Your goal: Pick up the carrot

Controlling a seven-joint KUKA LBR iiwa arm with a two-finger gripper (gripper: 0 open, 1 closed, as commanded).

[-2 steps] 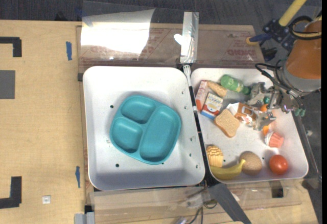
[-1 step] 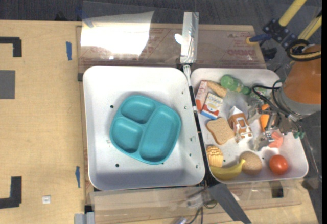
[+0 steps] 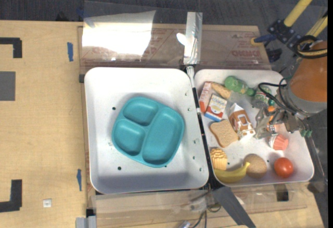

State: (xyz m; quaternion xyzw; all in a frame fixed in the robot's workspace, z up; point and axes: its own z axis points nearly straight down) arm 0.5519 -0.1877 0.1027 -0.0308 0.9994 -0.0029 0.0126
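Gripper (image 3: 266, 117) low over right bin (image 3: 307, 172) clutter, likely hunting the carrot, which I can't pick out; can't tell its opening or any hold.

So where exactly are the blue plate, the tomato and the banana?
blue plate (image 3: 148, 131): camera view, on the ridge where its three compartments meet, left bin.
tomato (image 3: 283, 167): camera view, middle of its red skin, right bin's near corner.
banana (image 3: 232, 172): camera view, middle of its yellow curve, right bin's near edge.
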